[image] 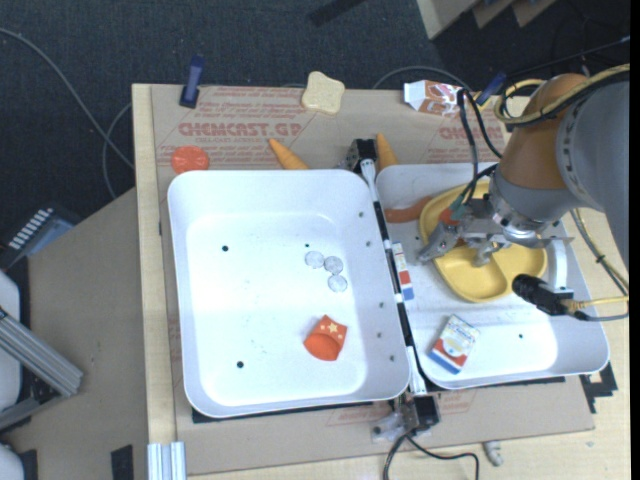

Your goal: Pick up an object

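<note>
We list two white bins: the left bin (200,268) and the right bin (520,353). In the left bin, an orange-red cup (326,338) with a small yellow mark; clear discs (327,268). In the right bin, a yellow dish (480,273); a carton (454,344) in white, red and blue. At the bench's far edge, a tan sponge (322,91) and a blue clip (191,80). The arm (560,138) is grey with an orange band.

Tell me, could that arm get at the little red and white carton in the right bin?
Probably yes. The carton lies in the open on the right bin's floor, nothing on top of it. The gripper hangs close by over a yellow object, with bare floor between them.
</note>
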Robot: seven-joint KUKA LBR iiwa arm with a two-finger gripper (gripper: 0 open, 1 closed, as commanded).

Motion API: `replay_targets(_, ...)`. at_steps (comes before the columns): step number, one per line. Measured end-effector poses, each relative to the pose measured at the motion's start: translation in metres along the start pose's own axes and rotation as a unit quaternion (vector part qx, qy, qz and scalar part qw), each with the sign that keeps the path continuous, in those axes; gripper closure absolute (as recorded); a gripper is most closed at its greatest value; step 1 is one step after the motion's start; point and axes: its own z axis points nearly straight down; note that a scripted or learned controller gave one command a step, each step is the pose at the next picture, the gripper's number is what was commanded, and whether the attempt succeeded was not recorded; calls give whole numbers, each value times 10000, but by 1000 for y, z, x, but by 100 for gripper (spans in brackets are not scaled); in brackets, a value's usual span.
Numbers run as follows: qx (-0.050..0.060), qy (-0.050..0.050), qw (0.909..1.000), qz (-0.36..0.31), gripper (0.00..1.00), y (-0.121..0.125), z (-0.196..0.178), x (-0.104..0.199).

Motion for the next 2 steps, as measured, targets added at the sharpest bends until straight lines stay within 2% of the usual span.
replay_targets(1,-271,-150,9995,-24,0,68,-23,0)
replay_targets(2,-374,-186,9991,-19,0,54,-4,19)
